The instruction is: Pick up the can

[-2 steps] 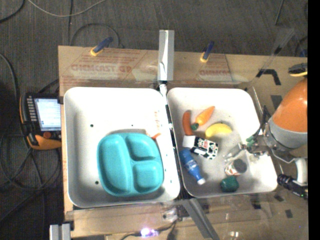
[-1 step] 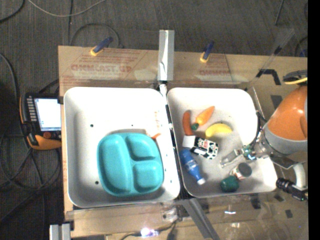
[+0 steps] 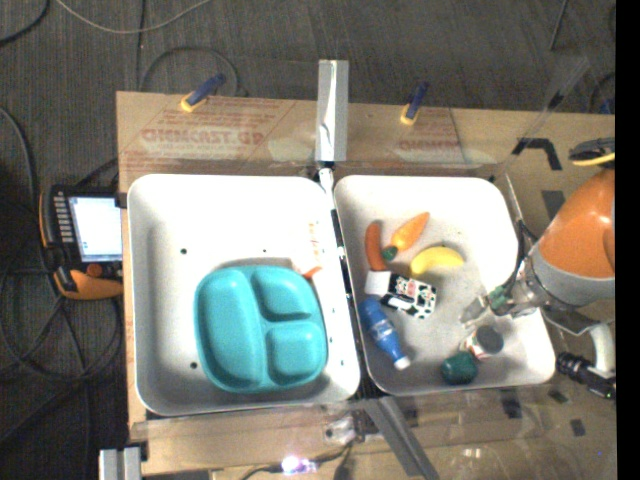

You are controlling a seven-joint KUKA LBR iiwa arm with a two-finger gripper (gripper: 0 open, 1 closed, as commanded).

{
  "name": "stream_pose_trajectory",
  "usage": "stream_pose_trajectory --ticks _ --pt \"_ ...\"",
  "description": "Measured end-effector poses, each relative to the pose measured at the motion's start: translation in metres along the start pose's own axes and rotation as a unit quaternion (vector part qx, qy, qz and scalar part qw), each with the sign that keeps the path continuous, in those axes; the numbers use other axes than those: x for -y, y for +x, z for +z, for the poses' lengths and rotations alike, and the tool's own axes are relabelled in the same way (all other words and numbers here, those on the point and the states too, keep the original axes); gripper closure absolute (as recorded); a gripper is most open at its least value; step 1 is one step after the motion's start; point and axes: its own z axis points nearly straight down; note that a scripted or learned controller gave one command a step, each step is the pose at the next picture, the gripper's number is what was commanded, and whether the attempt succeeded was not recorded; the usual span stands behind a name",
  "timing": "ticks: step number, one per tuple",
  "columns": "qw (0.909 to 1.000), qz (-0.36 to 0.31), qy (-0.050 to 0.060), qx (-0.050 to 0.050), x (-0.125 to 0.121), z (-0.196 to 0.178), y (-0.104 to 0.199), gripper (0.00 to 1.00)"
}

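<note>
Hanging over the near right part of the right bin (image 3: 470, 190), the pincer (image 3: 484, 306) shows as a glinting metal cluster at the end of the grey arm (image 3: 572, 280), below its orange band (image 3: 588, 230). It is too blurred to tell whether it is released or clenched, and nothing can be made out in its grip. Just below it in the view lies the can (image 3: 487, 341), a small grey thing with a reddish edge on the bin floor. It sits close to the pincer, but whether the two touch cannot be told.

Just left of the can and nearer the front wall is a dark green round object (image 3: 459, 369). Further left a blue bottle (image 3: 383, 333) lies at a slant with its pale cap towards the front. Above it sits a small black and white box (image 3: 412, 295). Beyond that is a yellow banana (image 3: 437, 259), then an orange carrot (image 3: 410, 232) and a reddish-orange piece (image 3: 374, 245) beside the wall the bins share.

The left bin (image 3: 150, 258) holds a teal divided tray (image 3: 262, 328), which rests towards the front. Two blue and yellow clamps (image 3: 203, 92) (image 3: 414, 101) sit at the far edge of the bench board (image 3: 230, 133). A handheld screen unit (image 3: 85, 236) lies off the bench to the left.
</note>
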Motion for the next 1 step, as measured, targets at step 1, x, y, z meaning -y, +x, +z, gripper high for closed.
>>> stream_pose_trajectory --ticks 1 --pt "0.9983 0.058 0.010 -0.001 0.0053 -0.0708 0.0051 1.00"
